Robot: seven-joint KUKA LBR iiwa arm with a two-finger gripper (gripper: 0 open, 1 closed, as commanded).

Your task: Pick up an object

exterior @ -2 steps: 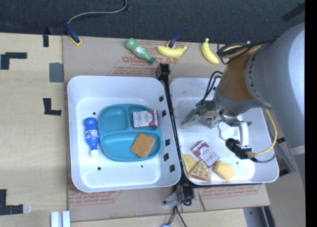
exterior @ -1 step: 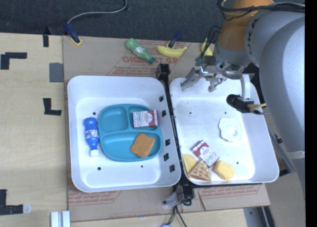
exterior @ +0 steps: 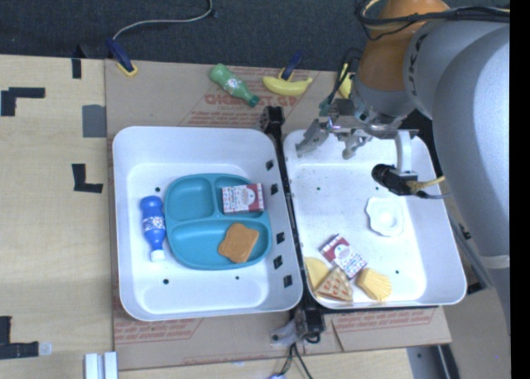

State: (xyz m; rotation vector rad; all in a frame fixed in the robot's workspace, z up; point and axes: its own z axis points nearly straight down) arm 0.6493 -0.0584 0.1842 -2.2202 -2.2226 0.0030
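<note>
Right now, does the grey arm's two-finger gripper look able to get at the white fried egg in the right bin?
Probably yes. The gripper hangs over the far end of the right white bin, and the white fried egg lies flat and alone on the bin floor, nothing on top of it.

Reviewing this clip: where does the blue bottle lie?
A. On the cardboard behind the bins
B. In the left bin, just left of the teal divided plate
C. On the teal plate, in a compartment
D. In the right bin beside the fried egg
B. The blue bottle lies on the floor of the left bin, beside the left edge of the teal divided plate, not on it.
</note>
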